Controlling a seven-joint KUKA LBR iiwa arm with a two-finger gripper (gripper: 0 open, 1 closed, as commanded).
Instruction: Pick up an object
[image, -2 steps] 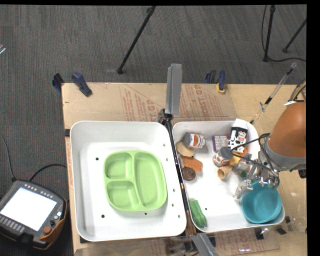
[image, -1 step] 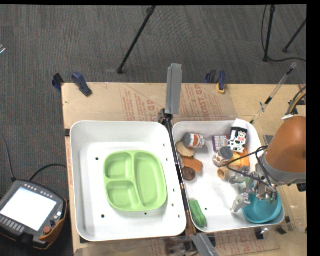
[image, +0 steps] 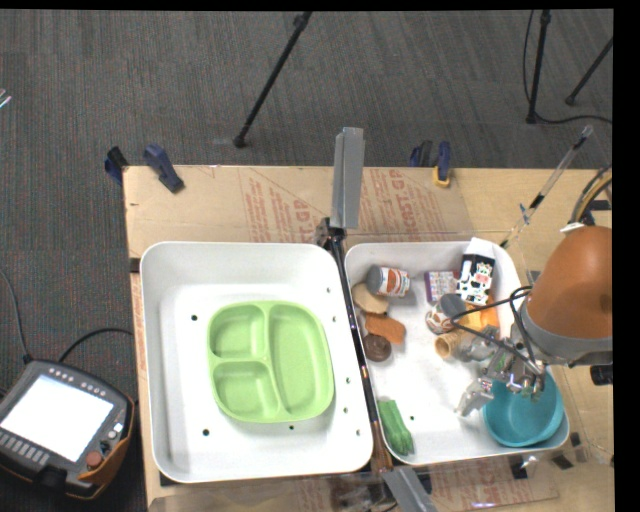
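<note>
**Over the right bin, nothing lifted yet**

Beside the blue bowl (image: 522, 418), at the right bin's (image: 436, 440) near right corner, the gripper (image: 497, 383) hangs low among the clutter, just left of the bowl's rim. Its metal parts blur into cables and the arm's orange band (image: 575, 280), so whether it is spread or closed cannot be told, and no object can be made out in its grasp. Judged from this, the pick is not done: the approach looks made, while the grasp and the lift remain.

Candidates lie close by. A tan cup (image: 447, 346) rests on its side up and left of the bowl; farther up sit a cow-patterned carton (image: 478, 278) and a small can (image: 388, 281). A brown piece (image: 384, 328) and a dark round thing (image: 377, 348) lie well left of the bowl, by the bin's left wall, and a green item (image: 396, 426) lies to the bowl's left along the near wall. Across the divider, the left bin (image: 170, 420) holds a green divided tray (image: 270, 361).

What sits directly under the gripper is hidden, and the arm covers the bin's right wall.
</note>
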